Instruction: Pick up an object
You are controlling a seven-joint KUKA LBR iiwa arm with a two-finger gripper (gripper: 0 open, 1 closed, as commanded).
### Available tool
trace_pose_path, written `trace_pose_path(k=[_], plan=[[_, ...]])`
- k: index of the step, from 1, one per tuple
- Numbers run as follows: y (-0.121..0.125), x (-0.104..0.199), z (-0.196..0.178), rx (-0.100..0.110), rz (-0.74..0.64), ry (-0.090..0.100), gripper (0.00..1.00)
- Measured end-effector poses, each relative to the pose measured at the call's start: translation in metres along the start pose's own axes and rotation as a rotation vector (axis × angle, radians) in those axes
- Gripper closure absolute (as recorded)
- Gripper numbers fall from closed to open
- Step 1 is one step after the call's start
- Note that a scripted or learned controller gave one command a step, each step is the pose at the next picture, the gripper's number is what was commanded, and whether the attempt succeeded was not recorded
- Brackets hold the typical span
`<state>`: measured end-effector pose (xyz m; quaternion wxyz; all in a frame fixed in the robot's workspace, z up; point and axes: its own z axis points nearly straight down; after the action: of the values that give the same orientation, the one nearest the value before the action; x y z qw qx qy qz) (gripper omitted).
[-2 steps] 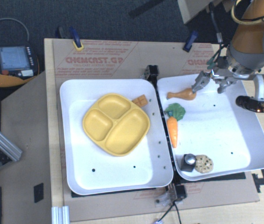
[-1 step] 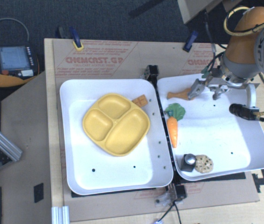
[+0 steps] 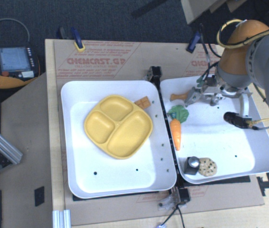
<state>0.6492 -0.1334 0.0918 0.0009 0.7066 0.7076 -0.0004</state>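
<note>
With the gripper [image 3: 197, 95] low at the right bin's [image 3: 263, 160] far left by the small tan piece [image 3: 177, 97], jaw state unclear to us, we should centre over it before closing.

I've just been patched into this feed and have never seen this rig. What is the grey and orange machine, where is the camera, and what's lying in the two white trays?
One fixed camera looks down at a slant. The grey arm with the orange band is a robot reaching in from the right; its gripper hangs over the right bin. That bin holds a toy carrot, a cookie, a small round grey piece and a tan piece. The left bin holds a yellow divided plate.
</note>
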Motion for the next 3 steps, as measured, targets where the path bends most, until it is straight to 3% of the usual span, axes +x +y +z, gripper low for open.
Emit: trace_pose_path(k=[1,3], plan=[[0.002,-0.001,-0.015,-0.007,0.000,-0.002,1.00],[-0.007,0.000,-0.123,-0.006,0.001,0.000,1.00]])
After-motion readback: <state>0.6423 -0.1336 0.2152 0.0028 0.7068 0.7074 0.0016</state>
